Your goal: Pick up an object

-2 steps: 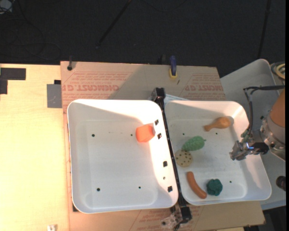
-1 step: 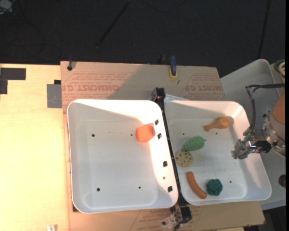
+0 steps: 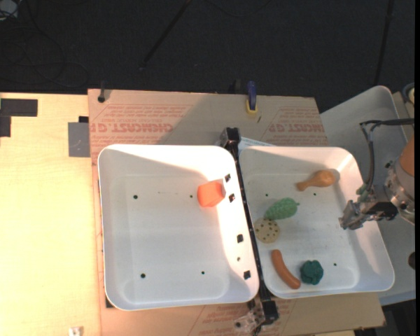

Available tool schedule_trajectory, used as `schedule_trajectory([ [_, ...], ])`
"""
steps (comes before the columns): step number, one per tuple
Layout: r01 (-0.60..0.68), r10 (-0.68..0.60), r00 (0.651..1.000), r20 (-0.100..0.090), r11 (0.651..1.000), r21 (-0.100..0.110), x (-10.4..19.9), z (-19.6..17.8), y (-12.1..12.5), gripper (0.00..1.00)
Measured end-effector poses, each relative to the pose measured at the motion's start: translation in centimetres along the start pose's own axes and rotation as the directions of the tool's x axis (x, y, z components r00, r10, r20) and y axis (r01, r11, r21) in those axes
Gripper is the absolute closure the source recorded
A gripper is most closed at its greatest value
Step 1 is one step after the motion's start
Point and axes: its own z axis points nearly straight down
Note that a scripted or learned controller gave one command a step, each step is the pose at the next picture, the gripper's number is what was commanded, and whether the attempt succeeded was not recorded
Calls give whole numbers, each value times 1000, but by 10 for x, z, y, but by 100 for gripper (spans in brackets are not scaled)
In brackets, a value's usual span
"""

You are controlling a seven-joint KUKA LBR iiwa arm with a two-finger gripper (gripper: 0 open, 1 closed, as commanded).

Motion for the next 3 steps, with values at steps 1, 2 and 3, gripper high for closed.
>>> schedule_trajectory([
  [1, -2, 2, 1000, 0, 1000, 1, -1, -9, 0, 100],
  [2, -3, 3, 1000, 0, 1000, 2, -2, -19, 0, 100],
  [3, -3, 3, 1000, 0, 1000, 3, -2, -28, 0, 100],
])
